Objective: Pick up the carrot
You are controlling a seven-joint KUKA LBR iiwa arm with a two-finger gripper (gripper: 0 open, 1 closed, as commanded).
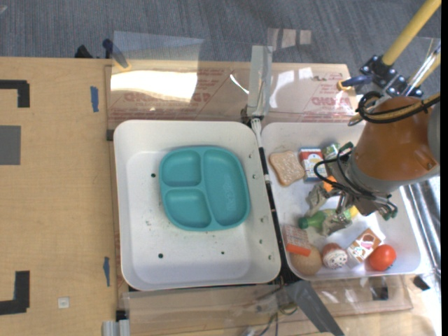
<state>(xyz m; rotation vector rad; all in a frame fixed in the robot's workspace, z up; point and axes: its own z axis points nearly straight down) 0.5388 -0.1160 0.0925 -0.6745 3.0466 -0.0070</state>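
**Tool lowered into the crowded right bin, the carrot lying apart from it at the near-left corner**

The carrot (pixel 297 236), a small orange piece, is seen by the left wall of the right bin (pixel 413 257), just above a rounded bread roll (pixel 305 261). The tool (pixel 344 200) is set among the green vegetable (pixel 315 221) and crumpled items further right; its spread cannot be told, and nothing is seen held. A wrong item could be taken, since toys are packed close here: a toast slice (pixel 285 166), a small box (pixel 311 162), a tomato (pixel 381 257). The carrot could also be pushed against the wall or the roll. In the left bin (pixel 133 187) a teal divided tray (pixel 205 187) lies with nothing in its compartments.
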